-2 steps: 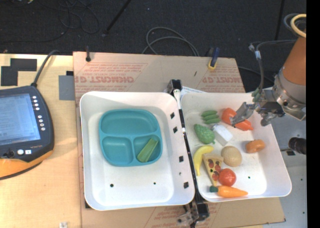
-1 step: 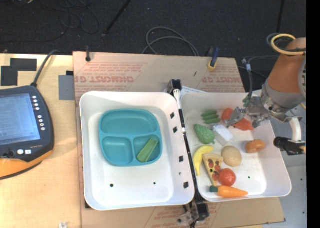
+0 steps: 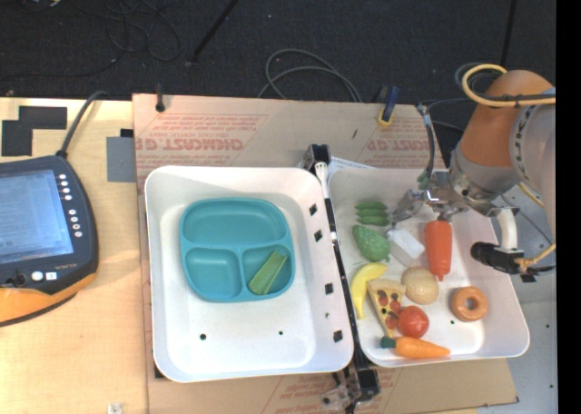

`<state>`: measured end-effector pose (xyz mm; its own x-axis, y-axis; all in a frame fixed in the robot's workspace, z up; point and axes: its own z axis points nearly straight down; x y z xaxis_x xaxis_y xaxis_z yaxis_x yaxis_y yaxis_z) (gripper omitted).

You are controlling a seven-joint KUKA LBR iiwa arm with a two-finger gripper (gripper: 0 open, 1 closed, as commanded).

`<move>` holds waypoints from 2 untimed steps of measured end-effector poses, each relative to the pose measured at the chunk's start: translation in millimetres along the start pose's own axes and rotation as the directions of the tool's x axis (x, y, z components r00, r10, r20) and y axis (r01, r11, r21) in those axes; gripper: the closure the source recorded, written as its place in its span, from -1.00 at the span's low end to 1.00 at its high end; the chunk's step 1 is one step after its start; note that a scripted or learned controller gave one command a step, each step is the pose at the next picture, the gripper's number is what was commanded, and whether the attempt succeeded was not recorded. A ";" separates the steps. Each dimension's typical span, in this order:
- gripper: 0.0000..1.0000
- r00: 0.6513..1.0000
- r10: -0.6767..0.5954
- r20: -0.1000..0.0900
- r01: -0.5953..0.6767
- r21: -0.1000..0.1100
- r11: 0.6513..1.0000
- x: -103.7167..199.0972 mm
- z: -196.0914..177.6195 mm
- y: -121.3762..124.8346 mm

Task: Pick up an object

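Note:
My gripper (image 3: pixel 425 205) hangs over the back of the right bin (image 3: pixel 508 335), below the arm's orange band (image 3: pixel 507 99). Directly beneath it lies a large orange carrot (image 3: pixel 438 249), its top end right at the gripper. Close by are a white block (image 3: pixel 406 244), a green pea pod (image 3: pixel 370 212) and a green cucumber (image 3: pixel 370 242). Further forward lie a banana (image 3: pixel 363 283), a potato (image 3: pixel 420 285), a pizza slice (image 3: pixel 386 299), a tomato (image 3: pixel 413 321), a small carrot (image 3: pixel 422 347) and a donut (image 3: pixel 469 303).
The left bin (image 3: pixel 172 330) holds a teal divided plate (image 3: pixel 227 244) with a green piece (image 3: pixel 268 271) in one compartment. A tablet (image 3: pixel 36 221) rests at the far left of the bench. Cables (image 3: pixel 486 76) loop above the arm.

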<state>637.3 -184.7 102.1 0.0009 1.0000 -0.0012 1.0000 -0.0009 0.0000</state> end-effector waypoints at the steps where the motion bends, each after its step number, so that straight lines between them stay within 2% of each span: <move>1: -1.00 1.000 0.002 0.002 -0.002 -0.007 1.000 -5.8 -130.9 -102.3; 2: 1.00 1.000 0.002 -0.002 -0.002 0.003 1.000 -5.2 -132.1 -101.8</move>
<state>535.5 -189.7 234.3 0.0030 1.0000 0.0012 1.0000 -0.0030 -0.0035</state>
